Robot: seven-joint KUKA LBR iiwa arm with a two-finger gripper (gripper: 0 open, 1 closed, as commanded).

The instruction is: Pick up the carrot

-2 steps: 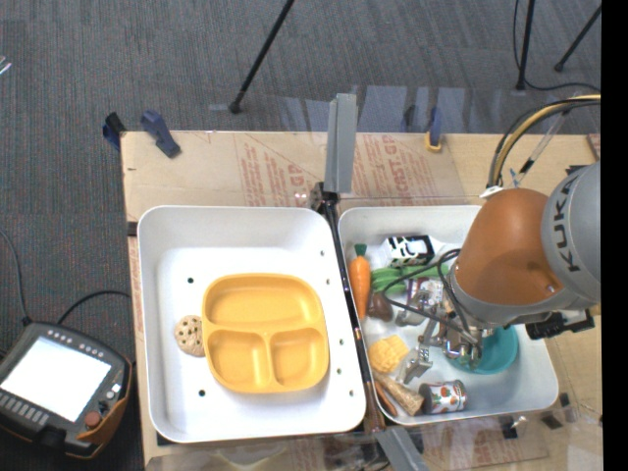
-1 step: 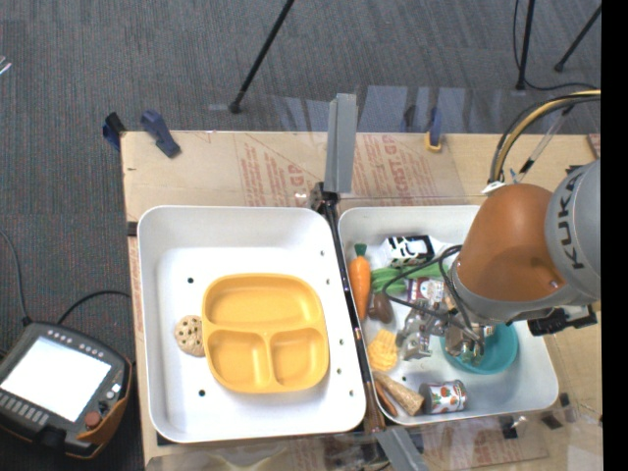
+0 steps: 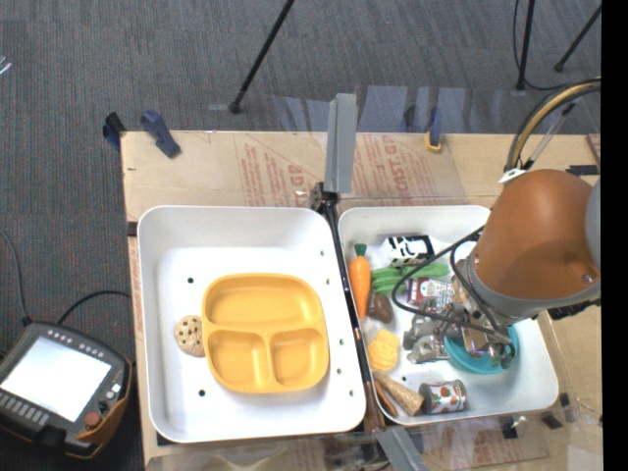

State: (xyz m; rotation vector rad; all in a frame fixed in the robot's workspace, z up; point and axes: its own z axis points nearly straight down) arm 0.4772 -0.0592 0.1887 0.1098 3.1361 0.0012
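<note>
Wrist housing, that big orange dome (image 3: 542, 238), sits closest to the lens and hides most of the tool (image 3: 444, 334), so I can't tell how it's set. From the tool, the carrot (image 3: 360, 281) lies off toward the yellow tray (image 3: 265, 341), against the right bin's (image 3: 538, 386) dividing wall, long axis along that wall, green top pointing away. Smooth, tapered, plasticky. Corn (image 3: 384, 348) is just beside its tip.
</note>
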